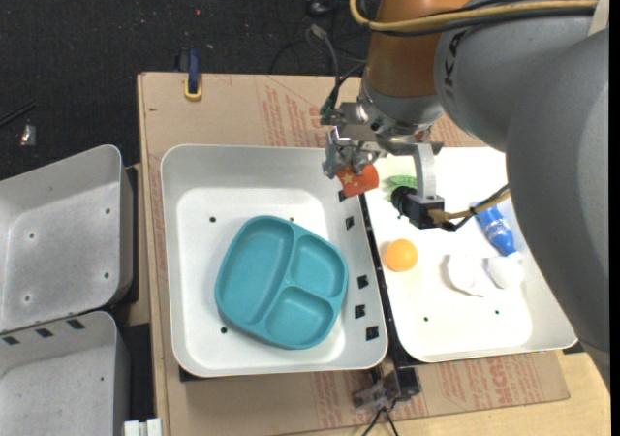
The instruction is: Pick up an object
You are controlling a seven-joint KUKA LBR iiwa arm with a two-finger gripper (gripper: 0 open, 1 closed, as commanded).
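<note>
My gripper hangs over the rim between the two bins, near their far end. A small red block sits between its fingers, and the gripper is shut on it. In the left bin a teal divided plate lies flat. An orange ball rests in the right bin close to the dividing rim. A green thing shows just right of the gripper, partly hidden by the arm.
A blue and white bottle and two white lumps lie on the right side of the right bin. The big grey arm covers that bin's far right part. A spare white bin stands at the left.
</note>
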